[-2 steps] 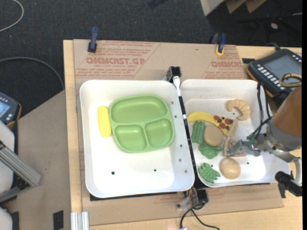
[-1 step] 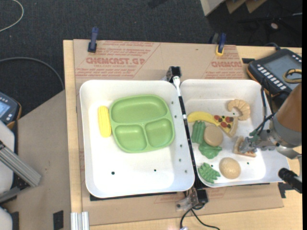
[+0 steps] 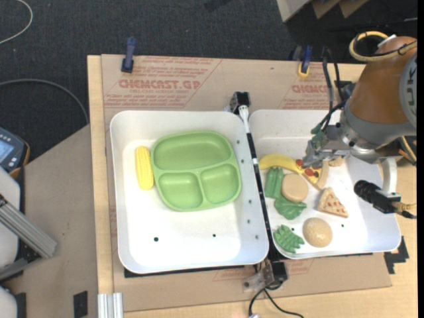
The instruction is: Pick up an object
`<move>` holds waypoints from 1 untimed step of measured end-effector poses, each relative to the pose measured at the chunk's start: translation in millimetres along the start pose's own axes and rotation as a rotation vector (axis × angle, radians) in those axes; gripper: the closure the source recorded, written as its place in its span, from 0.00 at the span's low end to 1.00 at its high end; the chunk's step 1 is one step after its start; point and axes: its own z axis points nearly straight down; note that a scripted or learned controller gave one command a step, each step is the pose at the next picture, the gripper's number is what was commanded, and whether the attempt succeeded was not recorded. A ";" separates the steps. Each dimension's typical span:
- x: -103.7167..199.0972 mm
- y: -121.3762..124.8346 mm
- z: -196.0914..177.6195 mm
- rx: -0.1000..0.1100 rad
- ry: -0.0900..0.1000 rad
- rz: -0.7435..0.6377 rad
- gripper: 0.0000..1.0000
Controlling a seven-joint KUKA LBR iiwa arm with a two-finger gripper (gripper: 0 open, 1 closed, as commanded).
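My gripper (image 3: pixel 317 156) hangs low over the back of the right bin (image 3: pixel 371 244), reaching in from the right. Directly under its tip lies a small red and yellow toy (image 3: pixel 310 171), partly hidden by the gripper. A yellow banana (image 3: pixel 277 161) lies just left of the gripper. In front of it are a tan round bun (image 3: pixel 295 189), a pizza slice (image 3: pixel 332 204), a green pepper (image 3: pixel 273 181), a green leafy piece (image 3: pixel 289 209), a second round bun (image 3: pixel 318 232) and a leafy green toy (image 3: pixel 287 238).
The left bin (image 3: pixel 172 244) holds a green divided plate (image 3: pixel 195 171) and a yellow corn cob (image 3: pixel 143 167) at its left. A black ridge (image 3: pixel 254 171) divides the bins. A black part (image 3: pixel 373 196) juts over the right bin's right side. Blue clamps (image 3: pixel 128 55) hold the board's back edge.
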 end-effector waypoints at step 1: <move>-68.5 6.2 5.7 0.010 -0.003 0.015 1.00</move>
